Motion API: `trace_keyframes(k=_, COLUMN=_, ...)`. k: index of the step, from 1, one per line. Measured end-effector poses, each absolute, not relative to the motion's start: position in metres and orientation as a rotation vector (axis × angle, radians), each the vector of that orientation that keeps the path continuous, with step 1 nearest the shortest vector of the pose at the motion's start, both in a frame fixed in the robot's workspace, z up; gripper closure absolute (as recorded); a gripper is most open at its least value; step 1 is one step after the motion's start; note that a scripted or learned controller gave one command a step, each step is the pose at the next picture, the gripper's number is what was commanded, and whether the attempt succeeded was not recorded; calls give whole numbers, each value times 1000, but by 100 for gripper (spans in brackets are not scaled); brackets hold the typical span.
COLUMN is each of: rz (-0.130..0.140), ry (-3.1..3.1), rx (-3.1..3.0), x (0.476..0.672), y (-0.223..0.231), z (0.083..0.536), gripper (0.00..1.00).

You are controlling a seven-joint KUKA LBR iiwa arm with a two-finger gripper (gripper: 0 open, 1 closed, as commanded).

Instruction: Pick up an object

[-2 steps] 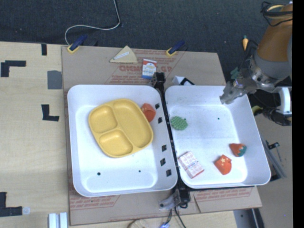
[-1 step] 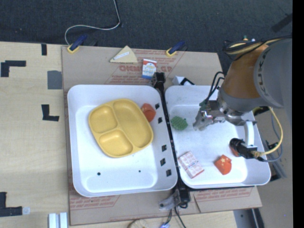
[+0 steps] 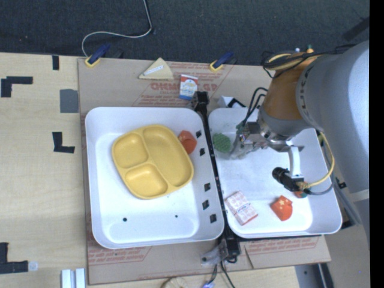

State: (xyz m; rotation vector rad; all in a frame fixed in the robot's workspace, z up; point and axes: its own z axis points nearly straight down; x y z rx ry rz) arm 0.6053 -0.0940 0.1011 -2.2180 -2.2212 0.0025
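Your gripper (image 3: 245, 141) is low over the far left part of the right bin (image 3: 321, 225), and the green object (image 3: 222, 142) lies just beside it, toward the divider between the bins. That is the nearest candidate: the move looks like a short shift toward the divider, not a reach across the bin. The green object looks roundish, with no clear long axis. I cannot tell how the gripper is set; it is blurred under the wrist.

The right bin also holds a red-and-white packet (image 3: 240, 207) near the front left corner and a red object (image 3: 281, 207) just beside it to the right, both well apart from the gripper. The left bin (image 3: 99, 221) holds a yellow divided plate (image 3: 153, 160), with a small orange-red object (image 3: 188, 141) touching its far right edge. On the bench (image 3: 36, 179) beyond the bins stands a small carton (image 3: 188, 87).
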Motion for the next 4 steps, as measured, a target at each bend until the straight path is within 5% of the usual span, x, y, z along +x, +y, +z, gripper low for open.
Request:
trace_keyframes(k=1, rz=-3, ry=-2226, rx=-2219, x=652, y=-40, z=186, gripper=0)
trace_keyframes(k=2, rz=4, ry=-2222, rx=-2222, x=597, y=-83, z=184, gripper=0)
trace_keyframes(k=3, rz=6, ry=-2219, rx=-2221, x=651, y=-186, z=115, gripper=0)
trace_keyframes(k=4, rz=4, ry=-2221, rx=-2221, x=594, y=-214, z=124, gripper=0)
